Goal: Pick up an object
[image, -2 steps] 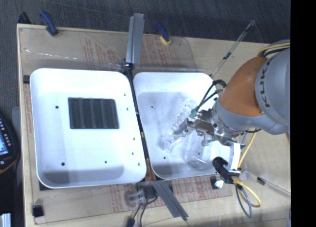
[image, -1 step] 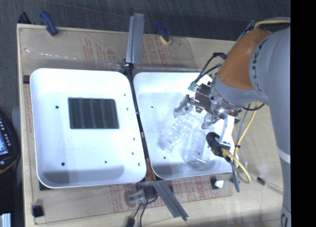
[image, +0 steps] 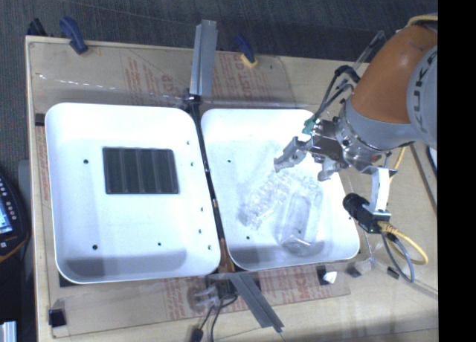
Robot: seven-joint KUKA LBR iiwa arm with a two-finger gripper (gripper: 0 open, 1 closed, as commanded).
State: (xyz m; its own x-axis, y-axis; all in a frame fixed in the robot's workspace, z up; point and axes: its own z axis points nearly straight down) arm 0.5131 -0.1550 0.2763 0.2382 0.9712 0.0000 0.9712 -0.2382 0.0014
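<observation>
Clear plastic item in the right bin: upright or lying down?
Lying down: the clear plastic item sprawls flat across the right bin floor, below the end effector.

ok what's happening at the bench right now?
The arm reaches in from the right, with its hand over the right bin. That bin holds clear plastic items, including what looks like a clear cup and a ribbed clear piece. Nothing is visibly between the fingers, so no pick yet. The left bin holds a dark ribbed tray, untouched.
</observation>
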